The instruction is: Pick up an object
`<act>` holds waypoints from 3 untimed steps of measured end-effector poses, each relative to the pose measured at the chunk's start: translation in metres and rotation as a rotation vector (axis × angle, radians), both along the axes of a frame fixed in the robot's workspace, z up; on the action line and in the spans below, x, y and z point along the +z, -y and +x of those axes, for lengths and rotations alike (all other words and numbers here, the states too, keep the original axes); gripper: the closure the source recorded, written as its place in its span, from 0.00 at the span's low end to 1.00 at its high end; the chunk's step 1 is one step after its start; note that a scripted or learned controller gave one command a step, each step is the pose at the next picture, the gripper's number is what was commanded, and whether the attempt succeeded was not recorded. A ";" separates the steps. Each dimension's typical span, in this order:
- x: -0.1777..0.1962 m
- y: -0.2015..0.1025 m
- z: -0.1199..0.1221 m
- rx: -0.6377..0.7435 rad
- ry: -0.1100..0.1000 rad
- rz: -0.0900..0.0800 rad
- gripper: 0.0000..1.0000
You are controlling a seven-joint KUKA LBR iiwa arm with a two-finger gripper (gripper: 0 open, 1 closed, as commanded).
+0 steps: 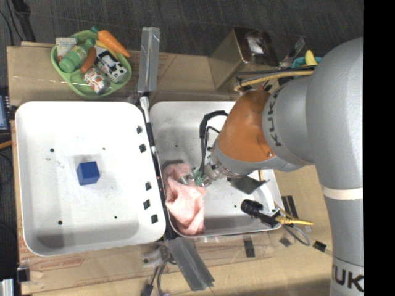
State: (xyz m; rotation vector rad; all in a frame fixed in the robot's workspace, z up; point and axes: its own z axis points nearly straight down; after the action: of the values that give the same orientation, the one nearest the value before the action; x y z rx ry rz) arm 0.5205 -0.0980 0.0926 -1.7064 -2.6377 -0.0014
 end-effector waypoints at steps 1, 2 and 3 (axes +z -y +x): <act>0.000 0.000 0.037 -0.332 -0.002 -0.001 0.00; 0.050 0.040 0.044 -0.181 -0.003 -0.001 0.00; -0.001 -0.001 0.037 -0.122 -0.004 0.000 0.00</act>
State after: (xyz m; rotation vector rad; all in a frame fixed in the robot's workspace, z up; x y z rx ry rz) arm 0.5579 -0.0970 0.0914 -1.8618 -2.5266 0.0021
